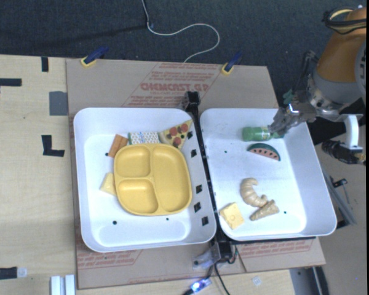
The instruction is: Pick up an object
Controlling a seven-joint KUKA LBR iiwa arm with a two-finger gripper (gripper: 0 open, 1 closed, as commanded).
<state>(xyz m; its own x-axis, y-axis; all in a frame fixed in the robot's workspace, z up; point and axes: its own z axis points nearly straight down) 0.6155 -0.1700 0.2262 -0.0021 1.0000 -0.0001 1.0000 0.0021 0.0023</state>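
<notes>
Wooden bench under cardboard sheet; dark carpet beyond. Gripper low over right bin, tips at green object; spread or pinched, cannot tell. Watermelon slice just below. Arm cut off.

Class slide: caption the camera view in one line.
End effector at green object in right bin; yellow plate in left bin.
</notes>
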